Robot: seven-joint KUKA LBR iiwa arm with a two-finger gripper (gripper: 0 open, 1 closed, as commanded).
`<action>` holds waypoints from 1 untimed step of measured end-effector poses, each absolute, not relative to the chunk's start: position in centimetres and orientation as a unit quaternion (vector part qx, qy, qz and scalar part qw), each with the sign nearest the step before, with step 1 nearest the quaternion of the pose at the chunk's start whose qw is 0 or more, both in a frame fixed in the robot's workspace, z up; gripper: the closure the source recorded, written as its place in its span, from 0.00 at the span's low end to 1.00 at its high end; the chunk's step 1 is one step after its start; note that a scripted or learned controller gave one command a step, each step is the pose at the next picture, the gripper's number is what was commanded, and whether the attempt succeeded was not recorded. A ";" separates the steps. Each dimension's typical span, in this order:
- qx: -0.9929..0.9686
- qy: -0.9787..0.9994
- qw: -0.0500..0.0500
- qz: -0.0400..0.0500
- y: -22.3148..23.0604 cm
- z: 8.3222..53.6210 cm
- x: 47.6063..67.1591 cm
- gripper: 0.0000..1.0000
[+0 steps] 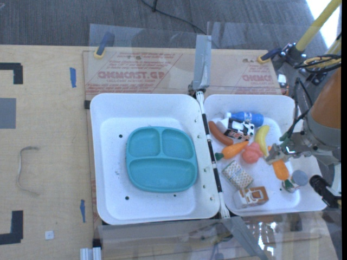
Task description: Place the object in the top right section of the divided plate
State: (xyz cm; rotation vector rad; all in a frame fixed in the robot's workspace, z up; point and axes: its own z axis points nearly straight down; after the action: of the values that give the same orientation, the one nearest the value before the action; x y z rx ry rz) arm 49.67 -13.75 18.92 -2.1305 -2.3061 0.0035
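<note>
The object to be moved has not been singled out yet, as far as I can judge: the toys (a banana (262,137), a carrot (235,149), a sausage (219,132), a blue bottle (245,117) and others) all lie loose in the right bin (282,104). The hand (277,151) hangs low over that bin's right side, near an orange piece (280,170); whether it is spread or closed I cannot tell. The divided plate (161,159), teal, sits in the left bin (108,145), and its top right section carries nothing. So picking, carrying and placing all remain. The bench (43,134) is pale wood with blue tape marks; beyond it lies grey carpet with a cable.
</note>
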 end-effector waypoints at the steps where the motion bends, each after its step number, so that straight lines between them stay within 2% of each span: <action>1: -0.629 -0.777 0.002 0.002 -4.6 18.1 51.4 1.00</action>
State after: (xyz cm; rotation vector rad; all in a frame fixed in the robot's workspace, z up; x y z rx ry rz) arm 51.35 -4.59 18.14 -1.9744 -2.4380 0.0053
